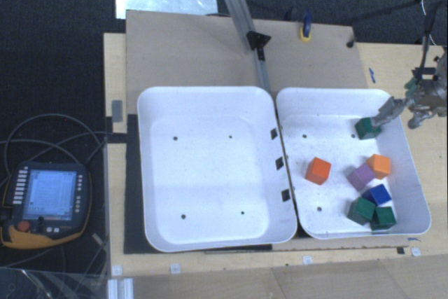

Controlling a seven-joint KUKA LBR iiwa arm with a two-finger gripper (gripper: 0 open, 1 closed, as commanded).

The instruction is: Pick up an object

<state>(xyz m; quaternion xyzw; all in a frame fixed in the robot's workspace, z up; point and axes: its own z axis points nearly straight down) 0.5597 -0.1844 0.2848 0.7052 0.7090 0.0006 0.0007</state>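
1. The gripper (383,115) is reaching into the right bin (413,182) from the right.
2. It is touching a green block (365,128) near the bin's far right side.
3. I cannot tell if it is squeezing.

The gripper (383,115) is seen at the right edge of the view, reached in from the right over the far right corner of the right bin (336,98). One grey finger (387,110) is angled down and to the left, its tip lowered into that corner. The wrist hardware is seen just outside the bin's right rim.
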